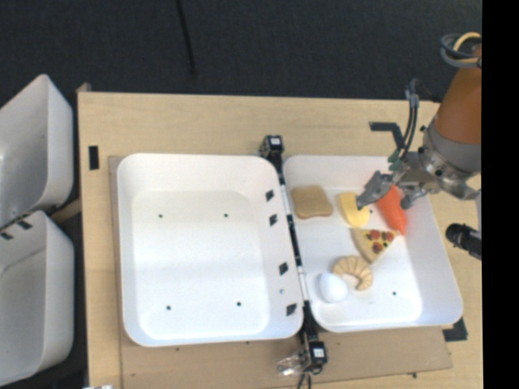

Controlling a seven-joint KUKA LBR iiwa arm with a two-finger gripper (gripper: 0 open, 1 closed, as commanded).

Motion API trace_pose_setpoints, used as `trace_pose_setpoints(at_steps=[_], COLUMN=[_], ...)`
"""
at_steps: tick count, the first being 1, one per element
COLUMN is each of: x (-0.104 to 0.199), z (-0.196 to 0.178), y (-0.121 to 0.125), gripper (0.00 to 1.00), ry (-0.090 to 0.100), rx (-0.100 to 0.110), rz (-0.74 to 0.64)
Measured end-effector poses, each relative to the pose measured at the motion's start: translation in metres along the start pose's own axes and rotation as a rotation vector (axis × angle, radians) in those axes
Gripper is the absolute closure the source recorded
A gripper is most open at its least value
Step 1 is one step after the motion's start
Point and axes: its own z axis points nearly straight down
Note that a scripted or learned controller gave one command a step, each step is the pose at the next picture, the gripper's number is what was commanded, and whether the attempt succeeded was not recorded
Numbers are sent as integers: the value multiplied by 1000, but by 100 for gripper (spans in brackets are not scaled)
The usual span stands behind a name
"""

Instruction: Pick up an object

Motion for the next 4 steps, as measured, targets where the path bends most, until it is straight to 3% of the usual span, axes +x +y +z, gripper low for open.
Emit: trace_pose_setpoints(at_steps=[1,2,3,4], x=[1,-41,-38,-41], z=[159,129,154,141], y=[7,26,12,13], gripper=[0,0,0,100], ry=[-5,-3,-4,-7], rx=[-7,-4,-8,-14], rz=[1,4,2,7])
